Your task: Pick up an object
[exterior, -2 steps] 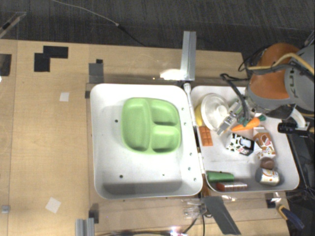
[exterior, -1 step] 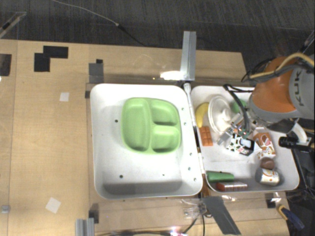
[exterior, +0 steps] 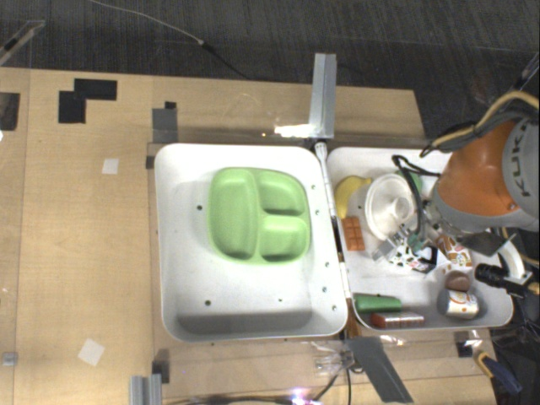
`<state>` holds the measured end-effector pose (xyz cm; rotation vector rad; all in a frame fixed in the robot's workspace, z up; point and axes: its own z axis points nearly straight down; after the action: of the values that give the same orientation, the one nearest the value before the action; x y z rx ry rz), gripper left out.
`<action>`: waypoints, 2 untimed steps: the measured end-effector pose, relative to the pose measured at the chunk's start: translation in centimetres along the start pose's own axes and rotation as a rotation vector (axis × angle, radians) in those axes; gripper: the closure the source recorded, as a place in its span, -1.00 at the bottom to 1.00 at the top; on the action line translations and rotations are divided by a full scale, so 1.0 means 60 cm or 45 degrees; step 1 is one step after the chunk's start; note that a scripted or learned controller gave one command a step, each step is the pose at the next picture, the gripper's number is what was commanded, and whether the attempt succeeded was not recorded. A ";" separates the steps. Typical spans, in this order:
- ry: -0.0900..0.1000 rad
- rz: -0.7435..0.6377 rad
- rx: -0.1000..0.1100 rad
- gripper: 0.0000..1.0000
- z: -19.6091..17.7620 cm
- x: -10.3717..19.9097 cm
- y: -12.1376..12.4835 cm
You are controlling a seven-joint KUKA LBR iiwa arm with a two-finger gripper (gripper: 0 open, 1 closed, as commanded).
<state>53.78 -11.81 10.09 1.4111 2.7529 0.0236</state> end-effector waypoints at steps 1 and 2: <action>0.033 0.033 0.027 -1.00 0.003 -0.094 0.070; 0.019 0.061 0.010 -1.00 0.004 -0.117 0.039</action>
<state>59.80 -16.17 10.18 1.4852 2.7335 0.0248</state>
